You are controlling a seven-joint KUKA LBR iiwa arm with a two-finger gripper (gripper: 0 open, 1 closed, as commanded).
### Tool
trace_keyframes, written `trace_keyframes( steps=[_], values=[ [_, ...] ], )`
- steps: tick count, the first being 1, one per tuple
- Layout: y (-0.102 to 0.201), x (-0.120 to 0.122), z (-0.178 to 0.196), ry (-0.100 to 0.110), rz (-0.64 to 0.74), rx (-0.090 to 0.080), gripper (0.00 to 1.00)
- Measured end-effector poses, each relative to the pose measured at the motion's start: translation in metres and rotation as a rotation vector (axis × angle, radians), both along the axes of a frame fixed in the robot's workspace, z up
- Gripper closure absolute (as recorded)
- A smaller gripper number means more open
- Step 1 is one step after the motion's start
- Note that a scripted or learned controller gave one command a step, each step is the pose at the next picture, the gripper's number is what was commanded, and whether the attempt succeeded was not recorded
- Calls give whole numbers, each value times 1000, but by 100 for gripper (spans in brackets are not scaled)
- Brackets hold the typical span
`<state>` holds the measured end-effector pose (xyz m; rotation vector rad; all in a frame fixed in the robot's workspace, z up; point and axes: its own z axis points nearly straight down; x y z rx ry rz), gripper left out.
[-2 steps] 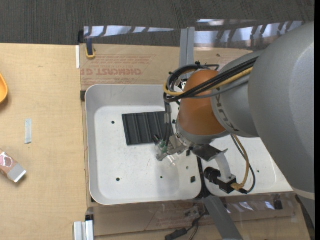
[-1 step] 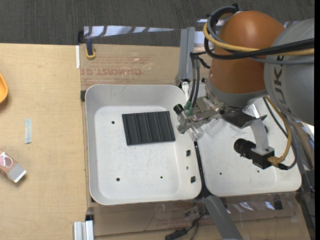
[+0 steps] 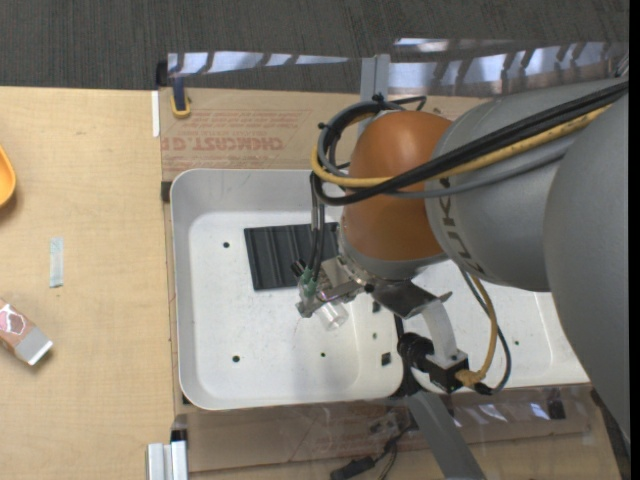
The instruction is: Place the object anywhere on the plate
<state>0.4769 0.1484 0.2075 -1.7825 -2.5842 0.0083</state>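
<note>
Lying on a pale wooden tabletop (image 3: 80, 168), a white bin (image 3: 205, 298) is seen on brown cardboard (image 3: 250, 133); dark carpet (image 3: 200, 18) is seen beyond the bin. Left of the bin, well apart from it, a small grey strip (image 3: 56, 263) and a wrapped item (image 3: 22, 334) are laid on the wood. The grey arm (image 3: 530, 188) is reached over the bin's right part, its orange band (image 3: 400, 183) turned upward and the gripper (image 3: 325, 303) lowered near the bin's middle. Whether the jaws are clenched or released cannot be told. A dark ribbed rectangle (image 3: 280, 256) is lain flat inside the bin, just left of the gripper. Red print on the cardboard behind the bin is shown upside down and cannot be read.
</note>
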Motion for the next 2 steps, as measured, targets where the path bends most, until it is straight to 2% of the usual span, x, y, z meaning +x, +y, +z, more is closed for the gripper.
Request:
trace_keyframes(
  steps=[1,2],
  values=[
    [-25,91,76,-3,-148,-1,100],
    [49,71,-7,-1,-130,-1,100]
  ],
)
